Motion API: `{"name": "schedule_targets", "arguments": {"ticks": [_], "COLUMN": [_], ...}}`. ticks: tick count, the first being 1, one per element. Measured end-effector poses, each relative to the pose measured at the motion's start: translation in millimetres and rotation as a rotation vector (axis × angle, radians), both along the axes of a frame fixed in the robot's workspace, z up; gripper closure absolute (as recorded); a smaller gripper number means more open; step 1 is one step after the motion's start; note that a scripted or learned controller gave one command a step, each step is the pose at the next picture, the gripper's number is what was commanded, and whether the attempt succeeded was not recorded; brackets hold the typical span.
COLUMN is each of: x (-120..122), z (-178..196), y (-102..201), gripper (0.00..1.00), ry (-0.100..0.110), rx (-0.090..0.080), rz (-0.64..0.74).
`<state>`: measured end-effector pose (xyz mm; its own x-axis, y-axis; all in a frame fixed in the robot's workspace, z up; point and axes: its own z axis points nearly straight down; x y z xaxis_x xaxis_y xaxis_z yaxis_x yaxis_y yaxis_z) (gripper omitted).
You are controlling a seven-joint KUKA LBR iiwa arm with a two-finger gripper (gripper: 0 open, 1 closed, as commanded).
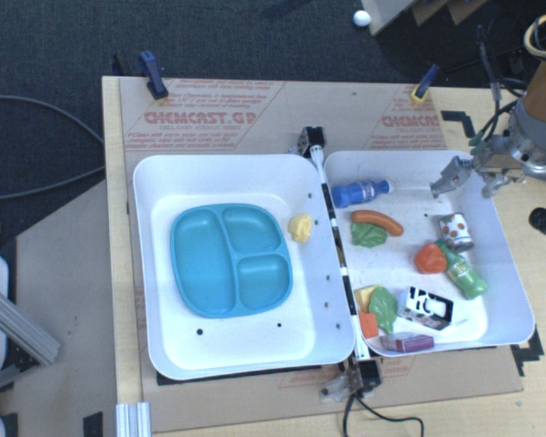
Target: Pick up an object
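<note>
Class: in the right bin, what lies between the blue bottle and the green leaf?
In the camera view, the sausage lies between the blue bottle and the green leaf, touching the leaf.

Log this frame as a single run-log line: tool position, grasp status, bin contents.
tool: above right bin's far edge, nothing held | blue bottle, sausage nearest | left bin: blue divided plate

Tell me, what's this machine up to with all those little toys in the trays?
A robot arm reaches in from the right, and its hand hangs over the far end of the right bin, holding nothing. That bin has a blue bottle, a toy hot dog, a green leaf, a small can, a red toy and a green bottle. The left bin holds a blue divided plate and a small yellow toy.
</note>
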<state>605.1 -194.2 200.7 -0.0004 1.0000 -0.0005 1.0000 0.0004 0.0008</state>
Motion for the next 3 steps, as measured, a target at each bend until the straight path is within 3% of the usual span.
{"name": "schedule_targets", "arguments": {"ticks": [1,2,3], "x": [-49.3,-83.5,-82.9], "z": [-85.8,-116.6,-106.7], "y": [5.8,68.0,67.8], "gripper": [0.0,0.0,1.0], "ry": [-0.015,0.003,0.001], "rx": [-0.005,0.002,0.001], "rz": [0.001,0.001,0.0]}}
